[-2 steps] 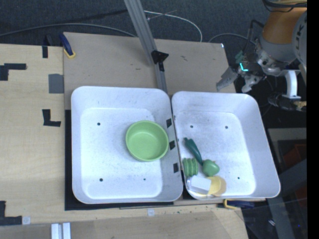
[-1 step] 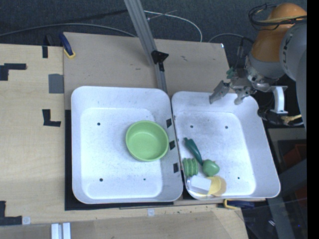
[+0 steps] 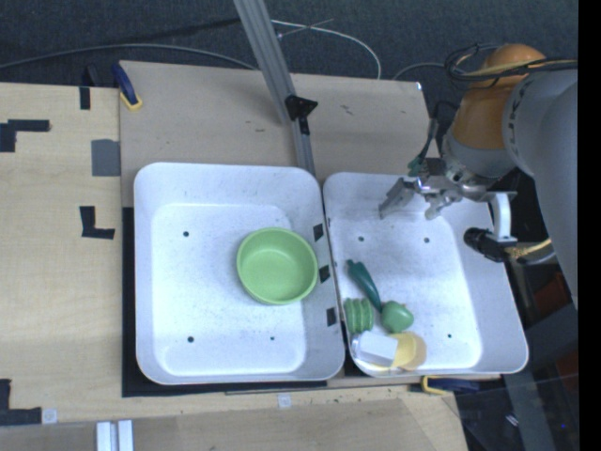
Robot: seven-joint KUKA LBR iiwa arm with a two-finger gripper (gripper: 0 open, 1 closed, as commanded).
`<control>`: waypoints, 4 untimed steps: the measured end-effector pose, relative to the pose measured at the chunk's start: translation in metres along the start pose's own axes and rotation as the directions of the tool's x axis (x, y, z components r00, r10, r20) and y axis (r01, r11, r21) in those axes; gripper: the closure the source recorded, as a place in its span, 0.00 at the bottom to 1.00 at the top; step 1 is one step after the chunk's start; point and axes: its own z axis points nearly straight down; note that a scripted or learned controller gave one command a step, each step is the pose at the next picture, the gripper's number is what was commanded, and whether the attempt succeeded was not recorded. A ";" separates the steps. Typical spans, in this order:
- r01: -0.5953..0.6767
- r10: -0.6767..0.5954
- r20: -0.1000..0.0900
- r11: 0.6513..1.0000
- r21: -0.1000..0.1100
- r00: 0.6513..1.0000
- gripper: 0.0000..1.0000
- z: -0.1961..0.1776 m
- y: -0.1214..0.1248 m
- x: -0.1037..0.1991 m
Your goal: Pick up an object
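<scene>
A green bowl [image 3: 276, 265] sits upright in the left bin [image 3: 160, 252]. In the right bin [image 3: 470, 289], near the front left corner, lie a green brush-like toy with a dark green handle [image 3: 368, 299], a green ball-shaped piece [image 3: 396, 317], and a white and yellow object [image 3: 390, 351]. My gripper [image 3: 414, 204] hangs over the back of the right bin, well behind those objects. Its two fingers are spread apart with nothing between them.
A grey metal pole [image 3: 268, 50] slants across the bench behind the bins. Cables lie on the dark floor at the back. A blue and yellow clip [image 3: 126, 86] sits at the bench's back left corner. The arm's grey and orange body fills the right side.
</scene>
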 end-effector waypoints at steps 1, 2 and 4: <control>0.001 -0.001 0.002 1.000 -0.005 1.000 0.00 0.048 0.000 0.001; 0.001 -0.001 0.001 1.000 -0.006 1.000 1.00 0.036 0.000 0.002; 0.000 0.000 0.001 1.000 -0.011 1.000 1.00 -0.050 0.005 0.005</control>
